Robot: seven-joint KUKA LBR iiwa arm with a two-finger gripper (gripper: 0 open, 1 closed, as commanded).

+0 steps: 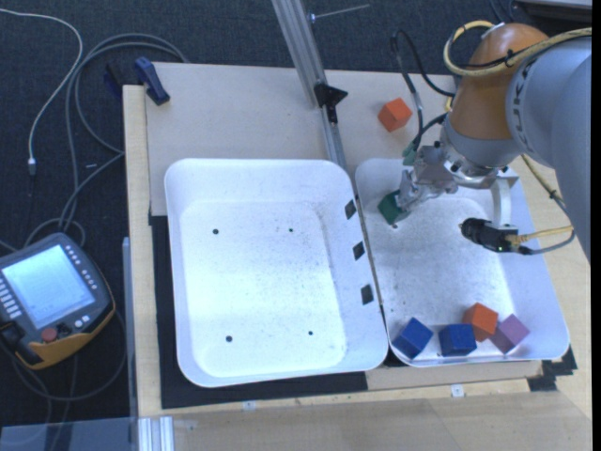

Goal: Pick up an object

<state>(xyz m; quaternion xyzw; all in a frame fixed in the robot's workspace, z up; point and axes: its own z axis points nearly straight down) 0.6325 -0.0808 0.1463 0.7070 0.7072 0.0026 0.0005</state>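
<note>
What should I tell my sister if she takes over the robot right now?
Gripper: low over the top left corner of the right bin, with a green block at its tip; grip not confirmed.
Two blue blocks, an orange block and a purple block sit along that bin's bottom edge.
Another orange block lies on the bench, outside the bins.
Done: nothing clearly lifted.
Left: confirm the grasp, then lift.

We see the gripper [402,207] low over the right bin [427,271], a green block [389,207] at its fingertips. Two blue blocks [412,337], an orange one [483,319] and a purple one [512,331] cluster along that bin's near edge.
</note>
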